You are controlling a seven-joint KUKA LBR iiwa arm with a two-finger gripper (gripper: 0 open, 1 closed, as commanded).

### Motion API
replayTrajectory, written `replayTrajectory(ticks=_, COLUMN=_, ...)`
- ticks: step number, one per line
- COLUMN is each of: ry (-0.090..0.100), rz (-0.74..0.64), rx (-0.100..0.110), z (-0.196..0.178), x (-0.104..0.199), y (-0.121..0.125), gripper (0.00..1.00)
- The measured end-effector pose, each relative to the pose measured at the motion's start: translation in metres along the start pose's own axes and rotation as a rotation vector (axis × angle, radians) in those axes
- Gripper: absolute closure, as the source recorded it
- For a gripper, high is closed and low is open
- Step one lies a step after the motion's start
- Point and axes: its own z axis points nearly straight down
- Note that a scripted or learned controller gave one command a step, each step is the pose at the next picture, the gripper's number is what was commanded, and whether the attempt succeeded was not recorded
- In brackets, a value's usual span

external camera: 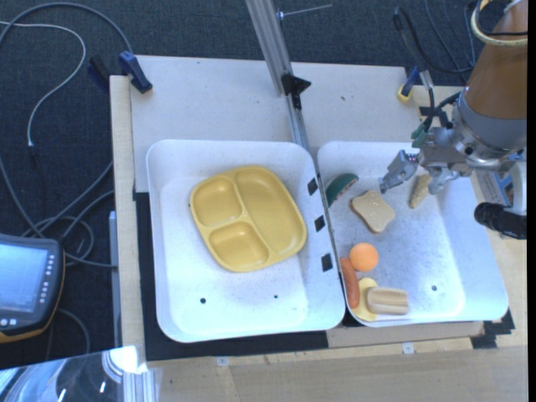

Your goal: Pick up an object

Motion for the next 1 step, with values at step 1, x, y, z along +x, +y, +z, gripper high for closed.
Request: replayTrajectory(ticks=1, ry=0.0, rz=0.0, rx=0.0, z=0.0, x=-0.0001, y=0.0, gripper=0.0)
